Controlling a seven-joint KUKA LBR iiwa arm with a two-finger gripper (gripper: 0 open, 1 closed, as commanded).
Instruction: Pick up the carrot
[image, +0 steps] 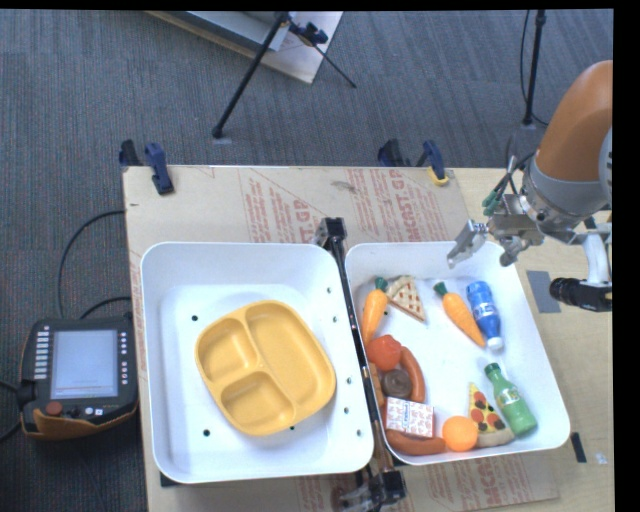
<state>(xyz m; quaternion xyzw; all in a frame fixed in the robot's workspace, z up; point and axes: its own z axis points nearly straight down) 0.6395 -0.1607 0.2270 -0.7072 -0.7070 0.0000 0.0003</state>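
Observation:
Two carrots lie in the right bin. One carrot slants beside a blue bottle near the bin's middle. The other carrot lies along the left wall, its green top pointing to the back. My gripper hangs above the bin's back edge, up and to the right of the middle carrot. Its fingers are spread open with nothing between them.
The right bin also holds two pizza slices, a tomato, a hot dog, a small box, an orange and a green bottle. A yellow divided plate sits in the left bin.

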